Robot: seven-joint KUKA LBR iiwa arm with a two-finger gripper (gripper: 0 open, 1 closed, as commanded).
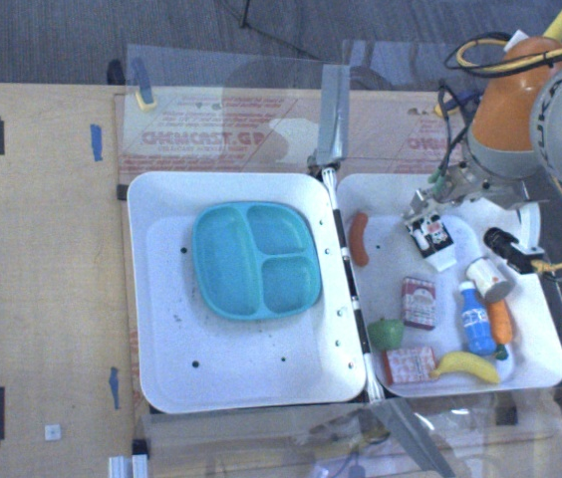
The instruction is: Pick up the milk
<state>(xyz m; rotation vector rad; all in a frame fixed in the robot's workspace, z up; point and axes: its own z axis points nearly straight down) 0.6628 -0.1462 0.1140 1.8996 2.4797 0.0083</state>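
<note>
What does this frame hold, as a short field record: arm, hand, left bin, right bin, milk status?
arm: reaching in over the right bin
hand: low over that bin's upper part
left bin: teal divided plate
right bin: hot dog, blue bottle, carrot, banana, two small red cartons
milk status: which item is the milk, unclear; nothing seen gripped

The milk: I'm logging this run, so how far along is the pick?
Done: nothing that shows. The milk, the blue and white bottle, lies in the right bin between the small red carton and the carrot. In hand: the gripper hangs over the bin's upper part, apart from the bottle. Left: reaching the milk, grasping it and lifting it.
</note>
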